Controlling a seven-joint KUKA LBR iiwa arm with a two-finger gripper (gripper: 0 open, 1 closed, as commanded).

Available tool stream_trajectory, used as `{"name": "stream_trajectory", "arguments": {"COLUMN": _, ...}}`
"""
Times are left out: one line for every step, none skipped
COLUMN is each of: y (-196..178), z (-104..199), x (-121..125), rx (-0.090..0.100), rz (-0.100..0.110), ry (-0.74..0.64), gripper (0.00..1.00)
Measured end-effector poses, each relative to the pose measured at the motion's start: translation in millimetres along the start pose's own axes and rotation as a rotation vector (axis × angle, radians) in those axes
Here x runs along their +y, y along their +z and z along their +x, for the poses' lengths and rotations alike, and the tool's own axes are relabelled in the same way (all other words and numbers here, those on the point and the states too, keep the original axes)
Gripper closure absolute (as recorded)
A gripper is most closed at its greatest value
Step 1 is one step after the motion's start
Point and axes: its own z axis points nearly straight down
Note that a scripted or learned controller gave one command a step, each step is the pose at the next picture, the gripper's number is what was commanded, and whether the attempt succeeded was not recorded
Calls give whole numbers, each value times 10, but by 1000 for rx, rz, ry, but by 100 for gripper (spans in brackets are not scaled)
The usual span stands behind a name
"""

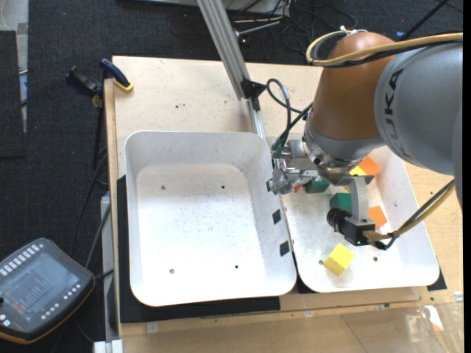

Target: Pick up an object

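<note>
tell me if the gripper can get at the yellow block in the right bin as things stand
Probably yes. The yellow block lies alone near the front of the right bin, with bare floor around it, and the gripper hangs over that bin's left side.

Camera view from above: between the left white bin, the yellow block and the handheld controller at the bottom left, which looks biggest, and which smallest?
1. Left white bin, by far the largest.
2. Handheld controller, cut off by the picture's edge and perhaps nearer the camera, so its rank is less sure.
3. Yellow block, smallest.
</note>
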Motion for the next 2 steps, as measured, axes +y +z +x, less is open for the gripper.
{"name": "stream_trajectory", "arguments": {"y": 88, "z": 507, "x": -312, "rx": 0, "rz": 2, "ry": -1, "gripper": 100}}
{"name": "stream_trajectory", "arguments": {"y": 83, "z": 470, "x": -299, "rx": -1, "rz": -1, "ry": 7, "gripper": 0}}
